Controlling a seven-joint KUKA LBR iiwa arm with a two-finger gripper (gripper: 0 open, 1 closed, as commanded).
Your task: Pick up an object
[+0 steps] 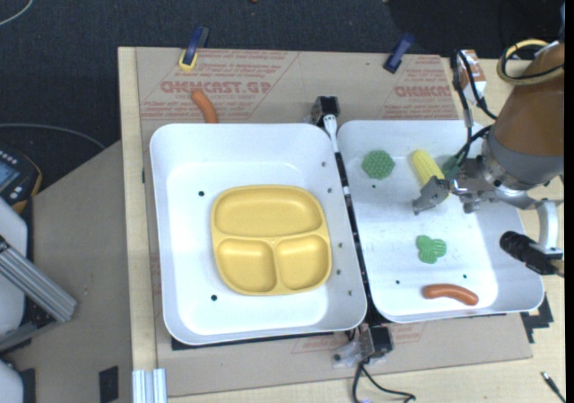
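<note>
Hovering over the right bin (pixel 386 298), the gripper (pixel 446 195); fingers' state impossible to tell; beside its tip, a yellow corn cob (pixel 422 166); nearby, 2 green broccoli pieces (pixel 378 164) and a sausage (pixel 450 293).

Grey arm (pixel 529 136), orange-banded, entering from right; gripper (pixel 446 192) angled down-left ahead of wrist; finger state indiscernible.

Red print reads "CHEMCAST GP" across the brown board (pixel 269 78) behind the bins, and there it is repeated at the right, partly cut off.
</note>
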